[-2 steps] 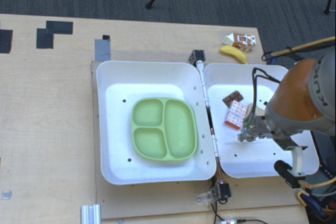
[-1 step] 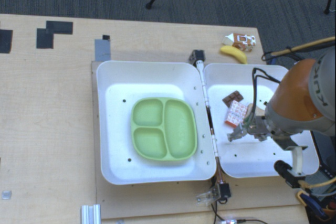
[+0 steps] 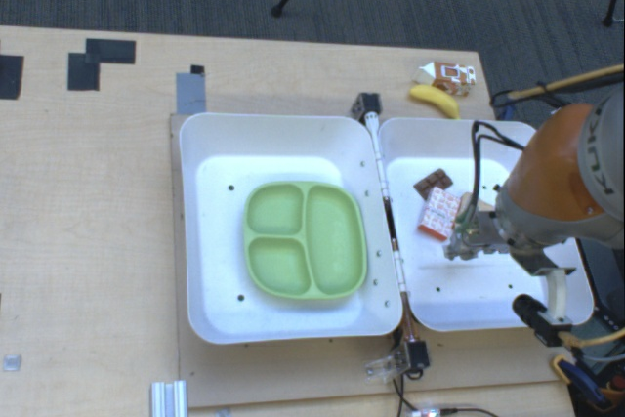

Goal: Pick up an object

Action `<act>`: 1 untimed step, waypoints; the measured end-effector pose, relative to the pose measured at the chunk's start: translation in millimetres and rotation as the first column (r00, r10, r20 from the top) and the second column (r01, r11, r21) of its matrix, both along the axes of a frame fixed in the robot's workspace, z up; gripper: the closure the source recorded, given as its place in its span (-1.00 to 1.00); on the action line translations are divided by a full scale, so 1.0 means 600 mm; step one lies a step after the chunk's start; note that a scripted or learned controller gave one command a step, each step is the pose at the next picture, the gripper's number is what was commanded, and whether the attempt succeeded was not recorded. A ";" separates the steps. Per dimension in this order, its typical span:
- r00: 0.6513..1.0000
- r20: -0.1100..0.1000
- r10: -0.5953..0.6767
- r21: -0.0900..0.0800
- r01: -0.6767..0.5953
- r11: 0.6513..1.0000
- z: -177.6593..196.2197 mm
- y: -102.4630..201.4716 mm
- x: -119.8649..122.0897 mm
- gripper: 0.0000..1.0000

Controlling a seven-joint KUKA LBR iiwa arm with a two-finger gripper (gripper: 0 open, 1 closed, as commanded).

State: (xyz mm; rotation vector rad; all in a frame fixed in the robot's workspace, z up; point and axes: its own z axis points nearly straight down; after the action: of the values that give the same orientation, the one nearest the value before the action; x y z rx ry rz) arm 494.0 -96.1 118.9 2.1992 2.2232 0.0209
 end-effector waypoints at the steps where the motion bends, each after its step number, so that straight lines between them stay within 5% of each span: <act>1: 1.000 0.000 0.000 0.000 0.000 1.000 0.000 0.000 0.000 -1.00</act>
State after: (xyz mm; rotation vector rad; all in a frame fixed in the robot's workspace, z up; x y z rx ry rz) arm 493.9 -96.1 118.8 2.1994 2.2233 0.0207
